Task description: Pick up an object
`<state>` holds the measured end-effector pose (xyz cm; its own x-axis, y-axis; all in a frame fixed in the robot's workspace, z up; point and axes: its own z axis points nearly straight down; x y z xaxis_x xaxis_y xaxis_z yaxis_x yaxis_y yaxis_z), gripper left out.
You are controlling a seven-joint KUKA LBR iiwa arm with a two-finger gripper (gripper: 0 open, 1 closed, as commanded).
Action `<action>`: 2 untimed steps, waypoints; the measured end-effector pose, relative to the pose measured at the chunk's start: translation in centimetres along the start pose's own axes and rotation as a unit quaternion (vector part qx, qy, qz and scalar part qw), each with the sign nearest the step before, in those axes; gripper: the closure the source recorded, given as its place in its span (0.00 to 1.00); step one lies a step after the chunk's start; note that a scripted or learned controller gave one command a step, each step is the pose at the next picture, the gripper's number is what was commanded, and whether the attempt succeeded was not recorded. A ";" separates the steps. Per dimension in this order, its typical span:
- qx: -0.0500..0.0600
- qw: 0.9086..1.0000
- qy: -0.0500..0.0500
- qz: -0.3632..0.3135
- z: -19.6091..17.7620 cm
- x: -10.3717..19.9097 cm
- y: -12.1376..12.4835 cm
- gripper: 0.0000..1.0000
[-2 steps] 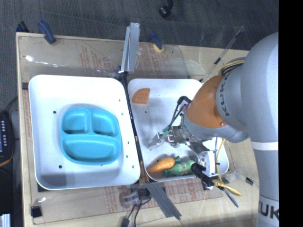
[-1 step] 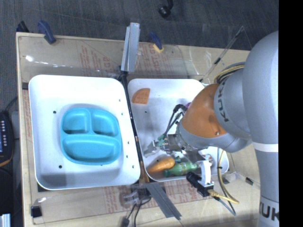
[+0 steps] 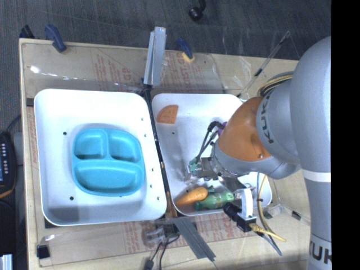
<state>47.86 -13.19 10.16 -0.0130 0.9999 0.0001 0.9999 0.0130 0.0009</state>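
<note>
1. You had the grey arm [image 3: 306, 111] reaching in from the right, its orange band [image 3: 243, 135] hanging over the right bin [image 3: 191, 103].
2. Your end effector [image 3: 198, 170] sat low in that right bin, below the orange band and near the bin's front half. The wrist hid too much of it, so you could not tell from this view how it stood or whether it had hold of anything.
3. An orange carrot-shaped object [image 3: 192, 196] lay near the front wall of the right bin, just below the end effector and close to the divider between the bins.
4. A green object [image 3: 216, 200] lay just to the right of the carrot shape, touching or nearly touching it, partly under the arm's hardware.
5. A flat orange-brown piece [image 3: 167, 114] rested in the back left corner of the right bin, well apart from the end effector.
6. Your left bin [image 3: 50, 111] held a light-blue divided tray [image 3: 108, 162] sitting roughly in its middle, with three compartments showing.
7. Both bins sat side by side on the desk [image 3: 84, 66], and blue clamps [image 3: 55, 38] gripped its far edge.
</note>
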 end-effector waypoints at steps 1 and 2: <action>0.002 1.000 0.001 0.001 1.1 4.2 4.0 1.00; -0.004 1.000 -0.012 0.013 0.8 2.3 3.9 0.00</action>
<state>51.77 -10.83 9.41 0.0133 0.9996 -0.0246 0.9999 -0.0131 0.0085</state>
